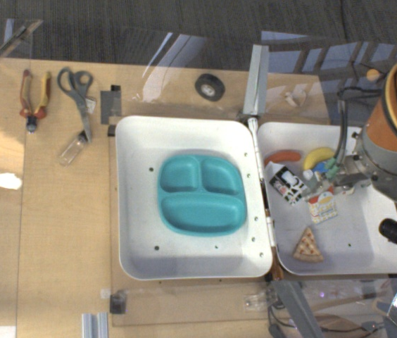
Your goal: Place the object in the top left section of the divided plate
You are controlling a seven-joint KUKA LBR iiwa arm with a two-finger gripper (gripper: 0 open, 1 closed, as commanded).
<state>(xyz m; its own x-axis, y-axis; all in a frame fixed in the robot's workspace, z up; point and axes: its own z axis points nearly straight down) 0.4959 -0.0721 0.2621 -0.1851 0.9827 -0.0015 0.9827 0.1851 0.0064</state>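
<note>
Plastic toy food, by the look of it: several small pieces are sitting in the right bin, and the task isn't saying which one is "the object". The claw is hovering right over the yellow banana, so I'm guessing that one. It's curved, smooth and probably light, hollow and stiff. It's likely slippery too, so I'd be pinching across the middle of the curve, not the tapered ends.

Claw state: can't tell, the tip is lost in clutter.

Just left of the banana a red sausage-shaped piece is lying flat. Below it there's a black-and-white patterned block, then a small printed carton and a pizza slice nearer the front wall. Everything is crowding close, so neighbours are risking a nudge.

The teal divided plate is sitting mid left bin, with two small sections up top and one big one below. The target section is looking bare.

On the table, scissors, pliers and a tape roll are lying well apart from the bins.
</note>
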